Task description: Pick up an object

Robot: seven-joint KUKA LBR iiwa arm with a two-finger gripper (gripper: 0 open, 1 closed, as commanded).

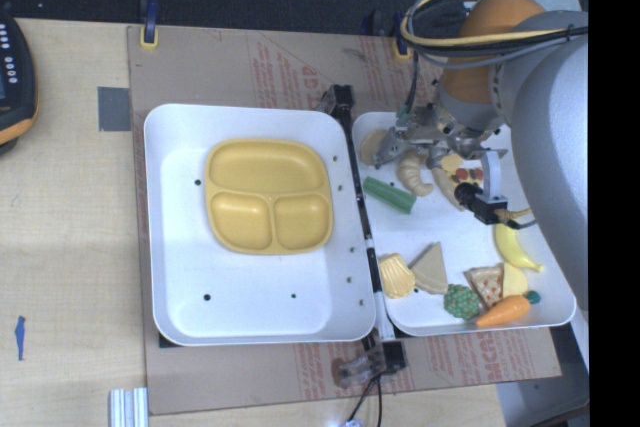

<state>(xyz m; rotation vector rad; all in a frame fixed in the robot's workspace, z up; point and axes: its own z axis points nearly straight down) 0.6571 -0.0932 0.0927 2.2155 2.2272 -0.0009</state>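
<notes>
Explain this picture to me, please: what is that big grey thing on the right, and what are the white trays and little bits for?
The picture comes from one camera fixed above a bench, looking down at a slant. The grey thing is a robot arm with an orange band, reaching in from the right. At its tip is a gripper, low over the right bin; whether it holds anything cannot be seen. That bin holds toy food: a croissant, a green stick, a banana, a carrot, broccoli, a pizza slice and more. The left bin holds a yellow divided plate. The robot's job is to pick one object up.
</notes>
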